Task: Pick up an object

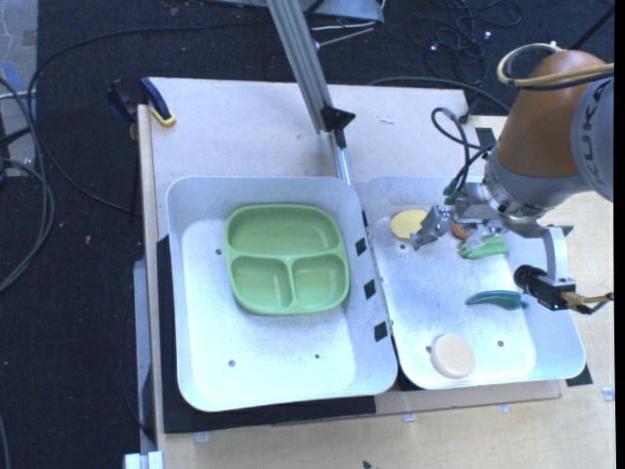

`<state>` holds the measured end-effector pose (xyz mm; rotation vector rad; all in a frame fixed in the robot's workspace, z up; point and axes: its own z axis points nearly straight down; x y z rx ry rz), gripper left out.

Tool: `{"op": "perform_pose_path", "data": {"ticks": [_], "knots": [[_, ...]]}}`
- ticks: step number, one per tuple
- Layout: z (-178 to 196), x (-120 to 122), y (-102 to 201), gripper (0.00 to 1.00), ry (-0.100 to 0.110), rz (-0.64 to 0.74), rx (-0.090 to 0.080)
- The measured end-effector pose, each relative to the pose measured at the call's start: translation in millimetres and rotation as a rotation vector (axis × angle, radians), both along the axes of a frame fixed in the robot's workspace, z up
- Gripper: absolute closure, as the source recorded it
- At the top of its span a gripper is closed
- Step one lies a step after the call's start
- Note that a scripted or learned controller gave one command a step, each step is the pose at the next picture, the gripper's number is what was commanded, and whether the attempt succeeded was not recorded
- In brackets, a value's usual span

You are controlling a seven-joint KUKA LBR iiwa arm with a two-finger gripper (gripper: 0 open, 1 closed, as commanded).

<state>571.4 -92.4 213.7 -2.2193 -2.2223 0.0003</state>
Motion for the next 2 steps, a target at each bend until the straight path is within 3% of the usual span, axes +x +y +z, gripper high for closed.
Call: {"op": "perform_pose_path", "data": {"ticks": [2], "knots": [[-107, -4, -4, 0.00, 0.004, -0.003, 0.000]]}}
